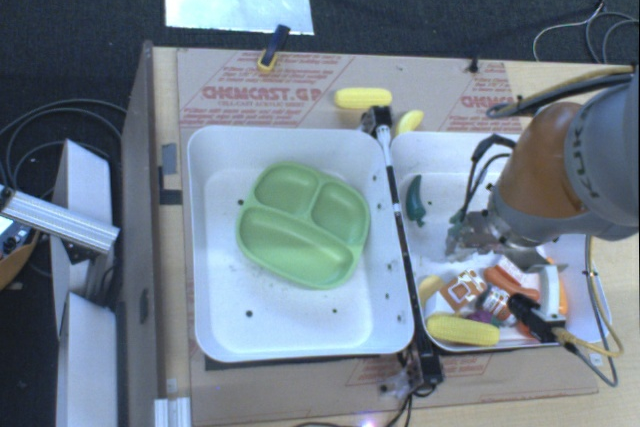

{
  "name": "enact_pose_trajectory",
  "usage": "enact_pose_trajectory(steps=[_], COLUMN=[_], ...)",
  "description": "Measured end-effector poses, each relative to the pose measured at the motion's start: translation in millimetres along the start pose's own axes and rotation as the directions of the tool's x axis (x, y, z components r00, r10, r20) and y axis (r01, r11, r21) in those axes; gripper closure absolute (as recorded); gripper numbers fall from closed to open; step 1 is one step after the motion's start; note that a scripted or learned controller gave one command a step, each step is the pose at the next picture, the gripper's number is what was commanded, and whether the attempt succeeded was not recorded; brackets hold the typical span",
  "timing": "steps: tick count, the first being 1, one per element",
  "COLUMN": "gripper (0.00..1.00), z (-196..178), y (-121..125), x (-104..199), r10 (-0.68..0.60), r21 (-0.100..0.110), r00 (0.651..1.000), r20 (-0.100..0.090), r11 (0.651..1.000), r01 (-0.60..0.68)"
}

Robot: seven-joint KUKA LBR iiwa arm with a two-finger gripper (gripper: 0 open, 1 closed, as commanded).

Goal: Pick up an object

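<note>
so the biggest thing in shot is the bench (300,85) with its two white bins. the left bin (215,315) has a green divided plate (300,225) sitting in the middle of it, tipped a bit off square. the right bin (440,165) is where the arm (565,170) is working, coming in from the right and covering a good chunk of that bin.

the gripper (468,237) is down low inside the right bin, just above the pile of small stuff along the near edge. honestly can't tell if the fingers are released or clenched, and nothing is visibly pinched between them, so i wouldn't call it a grab yet.

pickable stuff is all in that right bin: a yellow corn cob (463,330) at the front, an orange carrot-ish thing (515,275) under the wrist, a little orange and white box (466,291) and a dark teal piece (414,198) near the divider.

if it were me i'd go for something with free sides, like the corn or the teal bit, come straight down, and centre on it before closing. the clump by the box is packed tight, easy to nudge instead of grip.

the arm hides the back right of the bin, and the small items are too blurry to name properly.
</note>
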State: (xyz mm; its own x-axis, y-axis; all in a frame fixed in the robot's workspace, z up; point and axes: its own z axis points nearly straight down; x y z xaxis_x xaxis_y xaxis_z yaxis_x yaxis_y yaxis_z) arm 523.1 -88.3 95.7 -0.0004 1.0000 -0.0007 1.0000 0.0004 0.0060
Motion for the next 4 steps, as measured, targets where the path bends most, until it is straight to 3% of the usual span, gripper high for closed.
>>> enact_pose_trajectory(steps=[1,2,3,4], gripper=[1.0,1.0,1.0,1.0], z=[-46.8,-143.5,-167.2,-136.2], y=[17.0,19.7,22.7,37.2], x=[-19.2,-9.9,59.8,137.7], r10=[-0.001,-0.005,-0.012,-0.012], r21=[0.0,-0.005,0.001,0.007], r00=[1.0,1.0,1.0,1.0], r20=[0.002,0.001,-0.003,-0.004], r11=[1.0,1.0,1.0,1.0], r01=[0.001,0.005,0.012,0.012])
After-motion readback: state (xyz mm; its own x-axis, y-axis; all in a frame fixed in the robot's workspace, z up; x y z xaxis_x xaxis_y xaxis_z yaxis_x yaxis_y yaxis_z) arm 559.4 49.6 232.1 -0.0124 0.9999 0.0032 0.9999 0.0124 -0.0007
